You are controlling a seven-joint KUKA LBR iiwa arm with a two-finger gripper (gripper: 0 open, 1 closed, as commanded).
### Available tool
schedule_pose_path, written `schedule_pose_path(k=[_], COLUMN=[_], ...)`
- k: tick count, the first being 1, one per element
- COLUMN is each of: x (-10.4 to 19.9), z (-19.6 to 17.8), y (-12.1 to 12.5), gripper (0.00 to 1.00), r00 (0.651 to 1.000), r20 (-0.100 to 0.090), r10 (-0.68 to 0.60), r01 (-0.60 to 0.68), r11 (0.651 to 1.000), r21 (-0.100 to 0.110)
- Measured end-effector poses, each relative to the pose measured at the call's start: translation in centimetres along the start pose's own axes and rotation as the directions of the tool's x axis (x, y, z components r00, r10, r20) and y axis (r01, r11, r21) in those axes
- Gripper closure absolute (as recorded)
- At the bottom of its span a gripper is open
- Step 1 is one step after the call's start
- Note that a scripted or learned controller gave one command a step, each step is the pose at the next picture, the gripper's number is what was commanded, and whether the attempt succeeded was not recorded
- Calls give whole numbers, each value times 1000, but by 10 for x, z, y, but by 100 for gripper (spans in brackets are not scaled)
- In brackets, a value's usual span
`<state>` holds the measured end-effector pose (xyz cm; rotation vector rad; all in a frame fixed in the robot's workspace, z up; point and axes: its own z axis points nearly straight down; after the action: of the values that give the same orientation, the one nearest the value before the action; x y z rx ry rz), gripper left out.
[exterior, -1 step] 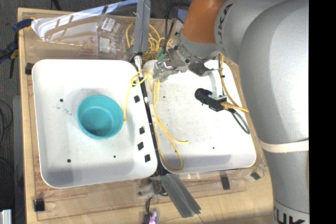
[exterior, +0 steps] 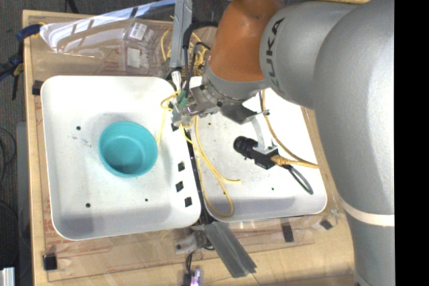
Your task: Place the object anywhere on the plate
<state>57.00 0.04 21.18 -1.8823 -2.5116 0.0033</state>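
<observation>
The teal plate [exterior: 129, 147] lies in the left white bin [exterior: 74, 204], a little left of its middle, and looks like a shallow round dish. My gripper [exterior: 181, 107] hangs over the ridge between the two bins, near their far end and up and to the right of the plate. A small yellow-green bit [exterior: 181, 99] shows at the gripper's tip. I cannot tell whether it is the object or part of the cabling, nor whether it is held. The grey arm with its orange band [exterior: 241, 43] covers much of the right bin [exterior: 295, 201].
Yellow cables [exterior: 214, 174] loop over the right bin's floor, and a black connector [exterior: 253, 149] hangs there from the arm. Clear plastic sheeting [exterior: 114, 37] lies behind the left bin. Black clips [exterior: 181, 184] sit along the ridge between the bins.
</observation>
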Motion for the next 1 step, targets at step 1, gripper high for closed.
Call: schedule_pose_path(k=[1], x=[43], z=[4], y=[25], gripper=[100], r00=[997], r20=[1], r10=[-77], r01=[77], r11=[997], r21=[-1])
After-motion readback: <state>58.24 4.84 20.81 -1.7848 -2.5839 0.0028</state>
